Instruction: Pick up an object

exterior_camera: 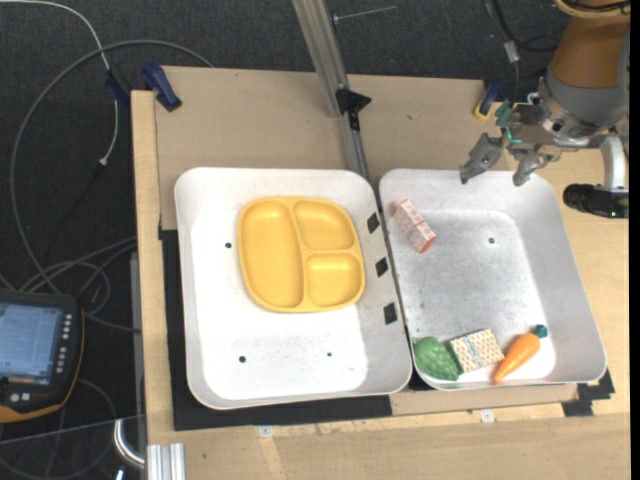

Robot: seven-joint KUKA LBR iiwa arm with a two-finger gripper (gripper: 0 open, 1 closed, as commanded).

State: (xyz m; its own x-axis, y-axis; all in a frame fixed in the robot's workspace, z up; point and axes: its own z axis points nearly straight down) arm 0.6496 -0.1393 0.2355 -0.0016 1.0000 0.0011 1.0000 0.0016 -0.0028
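Note:
My gripper (pixel 497 170) hangs open above the far rim of the right bin (pixel 560 258), its two fingers spread with nothing between them. In that bin a pink and white box (pixel 413 225) lies near the far left corner. Along the near edge sit a green toy (pixel 437 358), a patterned small block (pixel 475 350) and an orange carrot (pixel 517 356). The gripper is well away from all of them.
The left bin (pixel 200 298) holds a yellow divided plate (pixel 300 252). A metal post (pixel 325 48) rises behind the gap between the bins. Cables and a tablet (pixel 35 343) lie off the bench at left.

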